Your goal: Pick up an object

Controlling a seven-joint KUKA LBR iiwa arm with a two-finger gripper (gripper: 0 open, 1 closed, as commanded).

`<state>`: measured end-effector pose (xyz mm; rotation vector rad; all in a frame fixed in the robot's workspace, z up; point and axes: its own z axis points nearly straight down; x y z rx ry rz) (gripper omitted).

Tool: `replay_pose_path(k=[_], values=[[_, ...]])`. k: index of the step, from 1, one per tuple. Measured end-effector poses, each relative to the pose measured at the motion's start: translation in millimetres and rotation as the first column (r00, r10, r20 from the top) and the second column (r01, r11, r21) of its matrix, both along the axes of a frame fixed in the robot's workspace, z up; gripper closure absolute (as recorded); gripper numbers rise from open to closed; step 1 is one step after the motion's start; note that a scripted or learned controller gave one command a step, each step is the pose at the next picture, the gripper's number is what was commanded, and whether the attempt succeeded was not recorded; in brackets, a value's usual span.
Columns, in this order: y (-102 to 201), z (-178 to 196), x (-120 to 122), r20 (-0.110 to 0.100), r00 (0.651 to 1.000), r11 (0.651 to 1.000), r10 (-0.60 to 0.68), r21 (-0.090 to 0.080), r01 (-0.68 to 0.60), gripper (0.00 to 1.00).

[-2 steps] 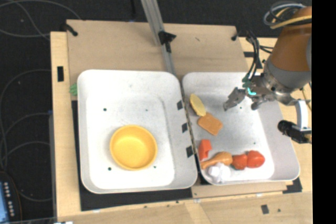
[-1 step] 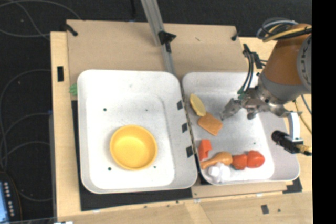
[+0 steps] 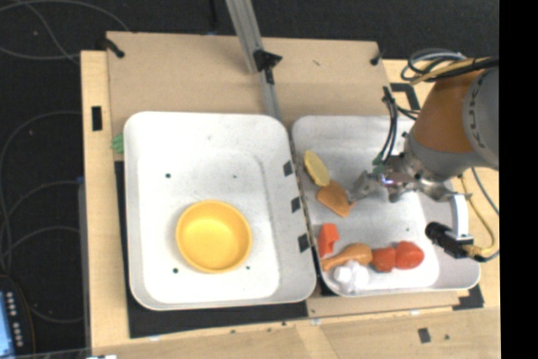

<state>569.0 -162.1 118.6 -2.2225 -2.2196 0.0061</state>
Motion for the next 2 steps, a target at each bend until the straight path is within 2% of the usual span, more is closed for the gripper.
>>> replay_pose_path(k=[1,2], values=[[-2.3,-16.9,0.7,0.005,1.0,1.0,-0.001,-0.001,0.001,0.0],[-3.1,-4.6,2.1,0.011,1.0,1.0,-0.005,-0.001,0.005,1.0]])
